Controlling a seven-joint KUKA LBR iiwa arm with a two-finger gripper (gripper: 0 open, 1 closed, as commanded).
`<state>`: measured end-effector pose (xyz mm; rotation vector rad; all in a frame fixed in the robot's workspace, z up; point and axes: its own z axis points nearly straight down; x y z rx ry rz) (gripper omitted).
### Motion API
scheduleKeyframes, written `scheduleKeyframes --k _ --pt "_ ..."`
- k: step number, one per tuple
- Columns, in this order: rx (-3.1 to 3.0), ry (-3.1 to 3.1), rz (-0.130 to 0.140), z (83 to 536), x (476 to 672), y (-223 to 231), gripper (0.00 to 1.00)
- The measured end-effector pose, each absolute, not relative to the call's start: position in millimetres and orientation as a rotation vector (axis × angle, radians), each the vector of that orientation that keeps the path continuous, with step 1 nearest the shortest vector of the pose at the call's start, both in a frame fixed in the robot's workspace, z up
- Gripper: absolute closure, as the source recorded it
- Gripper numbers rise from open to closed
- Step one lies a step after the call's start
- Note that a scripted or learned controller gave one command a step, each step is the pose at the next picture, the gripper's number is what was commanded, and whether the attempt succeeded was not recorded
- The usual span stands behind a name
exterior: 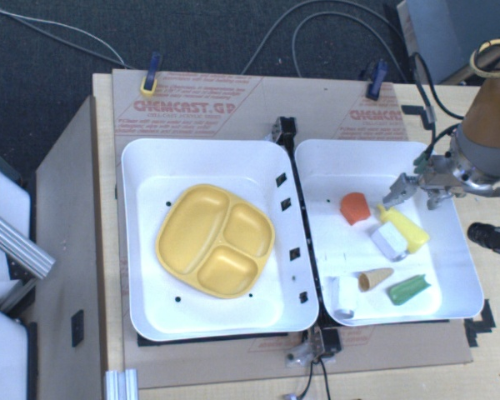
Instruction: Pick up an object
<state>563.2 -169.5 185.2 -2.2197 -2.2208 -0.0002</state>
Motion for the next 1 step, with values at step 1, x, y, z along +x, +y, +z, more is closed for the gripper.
scheduleKeyframes --k 1 --pt "-2.220 -2.224 -0.003 196.6 564.1 -169.2 1.00"
